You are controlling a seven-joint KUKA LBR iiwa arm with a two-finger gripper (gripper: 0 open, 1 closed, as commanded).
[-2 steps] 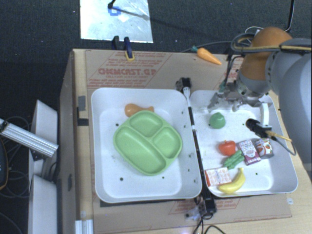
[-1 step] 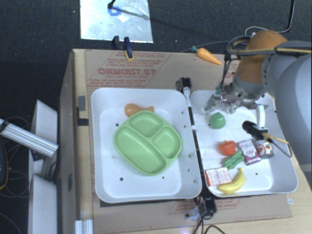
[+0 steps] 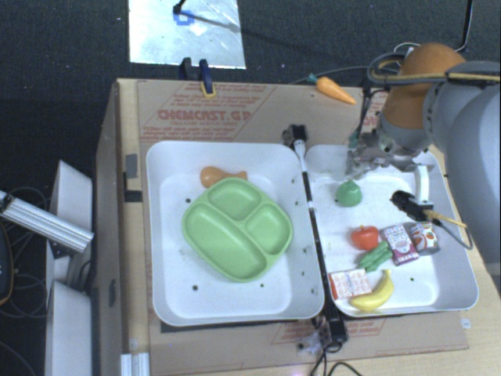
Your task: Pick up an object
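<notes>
The green ball (image 3: 349, 193), in the back-left part of the right bin (image 3: 441, 282), looks like the likeliest pick: it sits alone on bare bin floor, w/ nothing touching it. The gripper (image 3: 365, 161) hangs over the back of that bin, just behind the ball and a shade to the R in the picture, apart from it and holding nothing. How wide it stands can't be told from this angle. To do the step well, I judge it should first be centred over the ball, since it seems offset toward the bin's back wall. It should then come straight down so the jaws straddle the widest part. A round thing will prob. squirt out if pinched above or off centre, so closing low and square matters. The bin's left wall is near the ball, so a jaw on that side has little room. The red tomato (image 3: 365, 236) lies mid-bin, toward the front from the ball, w/ a clear gap btwn them, so the descent shouldn't disturb it. Further to the bin's front are a green pod (image 3: 376, 258), a carton (image 3: 399, 244), a packet (image 3: 347, 282) and a banana (image 3: 376, 292), bunched close together and harder to take cleanly.
</notes>
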